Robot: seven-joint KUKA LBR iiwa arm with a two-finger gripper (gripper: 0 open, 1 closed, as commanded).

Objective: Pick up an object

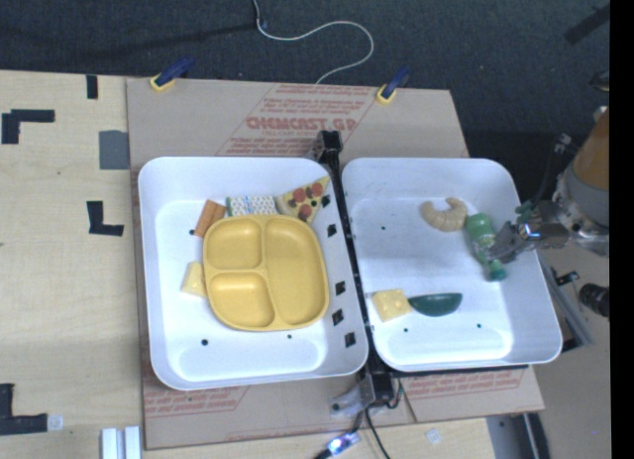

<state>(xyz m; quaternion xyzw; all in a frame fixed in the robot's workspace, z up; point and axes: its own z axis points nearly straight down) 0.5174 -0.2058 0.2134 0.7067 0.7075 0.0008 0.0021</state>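
1. Camera view showed the bench (59, 249) carrying a cardboard sheet (297, 115), held at its far edge by two clips, with the two white bins on top of it side by side.
2. Left bin (163, 348): a yellow divided plate (265, 271) filled the middle. Smaller toy foods were wedged round it: an orange piece (209, 216) and a pizza slice (305, 198) along the far side, and a pale yellow wedge (192, 279) at the plate's left edge. The plate crowded them against the walls, so I judged them poor targets.
3. Right bin (446, 351): four loose items, well apart from each other except at the right wall.
4. Arm wrist (591, 184) entered over the right wall of the right bin, with the gripper (513, 237) low at that wall.
5. Green bottle-shaped object (484, 241) lay near the right wall, touching or just beside the gripper's tip. Whether it sat between the fingers could not be told, nor whether they were wide or narrow. I took it as the likely pick.
6. Beige curved piece (445, 213) lay just left of the green object, toward the far side.
7. Dark green flat piece (434, 302) and cheese-like yellow wedge (389, 304) sat near the near wall, just beside each other.
8. Judgement: grasp unconfirmed; the wall close by may hamper finger clearance.
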